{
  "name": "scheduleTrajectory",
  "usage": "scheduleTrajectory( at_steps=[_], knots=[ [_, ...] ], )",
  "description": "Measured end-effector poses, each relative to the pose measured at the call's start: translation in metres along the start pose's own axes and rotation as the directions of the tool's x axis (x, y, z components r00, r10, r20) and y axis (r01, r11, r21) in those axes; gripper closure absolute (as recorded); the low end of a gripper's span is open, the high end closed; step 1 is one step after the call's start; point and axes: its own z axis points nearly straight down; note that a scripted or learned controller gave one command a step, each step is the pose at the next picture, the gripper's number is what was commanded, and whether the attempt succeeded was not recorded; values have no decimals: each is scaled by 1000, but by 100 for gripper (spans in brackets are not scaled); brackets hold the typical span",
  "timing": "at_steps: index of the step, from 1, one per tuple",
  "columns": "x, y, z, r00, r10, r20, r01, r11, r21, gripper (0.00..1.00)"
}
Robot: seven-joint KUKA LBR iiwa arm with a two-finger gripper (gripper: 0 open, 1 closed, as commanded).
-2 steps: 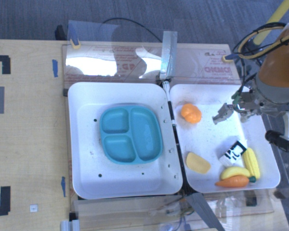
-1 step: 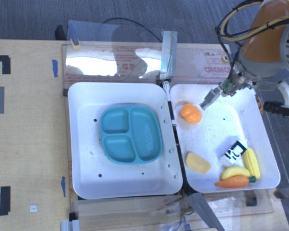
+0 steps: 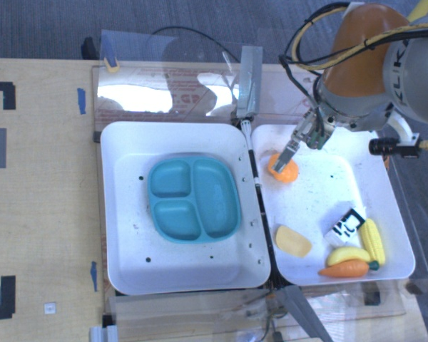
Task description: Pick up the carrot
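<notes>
Wooden surface [image 3: 36, 191]: pale, along the left of the frame, with black corner marks and blue tape bits.
Left bin [image 3: 121, 262]: white, shallow, centre-left of the frame.
Plate [image 3: 194, 197]: teal, three compartments, in the middle of the left bin.
Right bin [image 3: 328, 177]: white, centre-right, edge to edge with the left bin.
Orange piece [image 3: 284, 170]: round, in the upper left of the right bin, just under the gripper tip.
Yellow slab [image 3: 293, 241]: pale, lower left of the right bin, apart from the other items.
Carrot [image 3: 346, 268]: orange, lying flat at the lower right of the right bin, just below the banana and well apart from the gripper.
Banana [image 3: 348, 254]: yellow, touching the carrot's upper side.
Card [image 3: 347, 223]: black and white, just above the banana.
Corn [image 3: 372, 241]: yellow, at the right of the cluster, beside the card.
Gripper [image 3: 284, 158]: reaching down-left from the upper right; tip at the orange piece.
Fingers: cannot tell whether apart or together.
Arm [image 3: 364, 55]: grey with an orange band, upper right corner.
</notes>
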Motion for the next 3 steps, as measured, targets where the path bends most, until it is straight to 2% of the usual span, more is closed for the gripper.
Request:
scheduleTrajectory(
  at_steps=[1,2,3],
  knots=[
    [-14,-14,-1,944,-331,6,331,944,-1,0],
    [-15,-11,-14,944,-330,15,330,944,-5,100],
    [-22,2,-86,871,-490,15,490,871,-1,100]
  ],
)
